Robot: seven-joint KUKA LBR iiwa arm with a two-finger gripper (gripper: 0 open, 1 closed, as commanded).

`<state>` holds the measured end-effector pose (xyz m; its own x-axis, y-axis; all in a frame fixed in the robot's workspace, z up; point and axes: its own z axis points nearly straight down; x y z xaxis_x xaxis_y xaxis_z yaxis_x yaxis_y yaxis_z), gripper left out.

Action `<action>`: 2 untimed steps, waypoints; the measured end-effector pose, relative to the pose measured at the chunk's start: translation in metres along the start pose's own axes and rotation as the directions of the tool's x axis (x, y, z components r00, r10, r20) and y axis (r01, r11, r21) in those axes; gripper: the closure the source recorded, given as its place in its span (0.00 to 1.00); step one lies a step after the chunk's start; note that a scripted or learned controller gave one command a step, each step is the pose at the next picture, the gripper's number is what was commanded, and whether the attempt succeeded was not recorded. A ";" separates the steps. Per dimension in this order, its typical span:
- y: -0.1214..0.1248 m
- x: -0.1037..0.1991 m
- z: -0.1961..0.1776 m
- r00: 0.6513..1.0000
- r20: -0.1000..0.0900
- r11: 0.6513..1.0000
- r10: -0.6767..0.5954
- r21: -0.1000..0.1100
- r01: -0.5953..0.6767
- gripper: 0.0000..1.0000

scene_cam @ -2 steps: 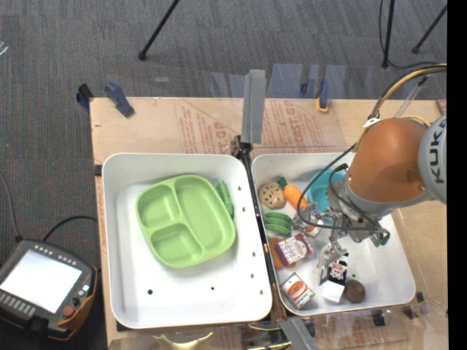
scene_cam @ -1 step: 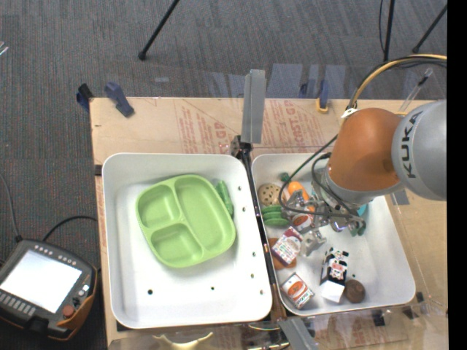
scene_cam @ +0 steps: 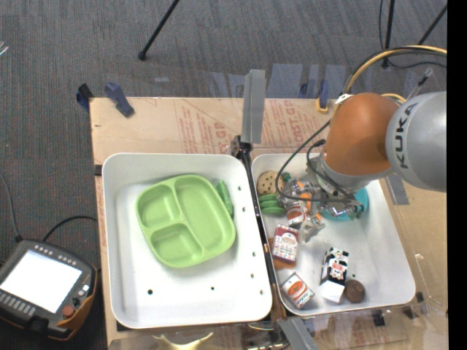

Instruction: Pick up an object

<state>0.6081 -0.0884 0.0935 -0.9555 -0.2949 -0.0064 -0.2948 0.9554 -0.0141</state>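
My gripper [scene_cam: 309, 211] is low in the right bin [scene_cam: 387, 268], near its upper middle, under the orange wrist band [scene_cam: 361, 131]. It hangs right over a small orange-and-white item [scene_cam: 295, 214], whose shape is partly hidden by the gripper. Just below lies a red-and-white carton [scene_cam: 284, 245]. A second small carton [scene_cam: 297, 290] rests at the bin's front edge. A cow-patterned carton [scene_cam: 336, 265] and a brown round piece [scene_cam: 355, 291] lie to the front right. A cookie [scene_cam: 267, 180] and green pieces [scene_cam: 269, 203] sit to the gripper's left by the bin wall.
A teal object [scene_cam: 359, 201] peeks out behind the gripper on its right. The left bin [scene_cam: 128, 283] holds a green divided plate [scene_cam: 186, 219]. A pendant with a screen [scene_cam: 40, 279] lies on the floor at the left.
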 end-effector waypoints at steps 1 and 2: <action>0.008 0.016 0.000 0.977 0.006 0.977 0.215 -0.008 -0.214 0.00; 0.035 0.112 -0.005 0.975 0.033 0.975 0.221 -0.003 -0.221 0.00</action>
<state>0.4911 -0.0881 0.0973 -0.9962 -0.0763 -0.0429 -0.0760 0.9971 -0.0098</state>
